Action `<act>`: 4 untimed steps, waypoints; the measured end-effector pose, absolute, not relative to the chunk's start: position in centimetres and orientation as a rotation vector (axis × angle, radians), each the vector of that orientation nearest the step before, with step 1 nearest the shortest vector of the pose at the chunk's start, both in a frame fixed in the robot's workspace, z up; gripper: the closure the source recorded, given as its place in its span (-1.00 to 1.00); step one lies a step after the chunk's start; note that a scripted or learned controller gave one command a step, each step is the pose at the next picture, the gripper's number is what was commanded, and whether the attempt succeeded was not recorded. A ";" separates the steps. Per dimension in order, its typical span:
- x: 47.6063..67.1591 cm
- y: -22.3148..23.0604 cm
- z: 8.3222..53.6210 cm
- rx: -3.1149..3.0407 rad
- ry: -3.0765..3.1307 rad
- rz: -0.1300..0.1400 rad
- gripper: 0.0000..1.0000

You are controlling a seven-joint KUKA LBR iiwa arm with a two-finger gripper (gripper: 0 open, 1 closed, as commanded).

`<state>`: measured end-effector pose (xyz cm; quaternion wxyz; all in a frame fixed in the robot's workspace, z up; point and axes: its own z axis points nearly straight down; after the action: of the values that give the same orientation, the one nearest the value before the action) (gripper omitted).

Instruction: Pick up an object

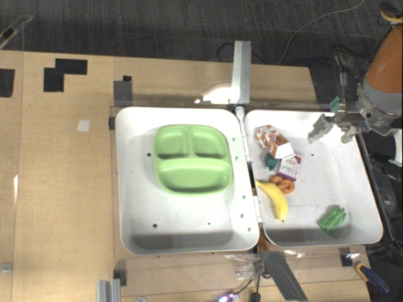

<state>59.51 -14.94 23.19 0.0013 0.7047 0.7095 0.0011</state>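
Gripper [334, 128]: fingers spread with nothing between them, over the far right part of the right bin [371, 194].
Green object [331, 219]: near right corner of the right bin, lying apart from the rest.
Banana [275, 197]: along the left side of the right bin, near its middle.
Orange item [283, 183]: touching the banana's far end.
White packet [290, 166]: just beyond the orange item.
Teal piece [271, 163]: beside the packet, to its left.
Brown-and-white carton [272, 141]: far left part of the right bin.
Green divided plate [192, 158]: middle of the left bin [135, 231].
Surface [56, 194]: wooden, carrying both bins side by side.
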 end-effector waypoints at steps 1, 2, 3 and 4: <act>51.2 -13.6 14.4 2.053 2.376 0.003 -1.00; 58.1 -9.0 12.8 1.832 2.547 0.005 -1.00; 56.9 -9.8 9.7 1.801 2.540 0.023 -1.00; 65.9 -10.1 9.4 2.032 2.441 -0.042 -1.00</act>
<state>65.88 -10.10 9.38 -0.0174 0.6396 0.7684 -0.0131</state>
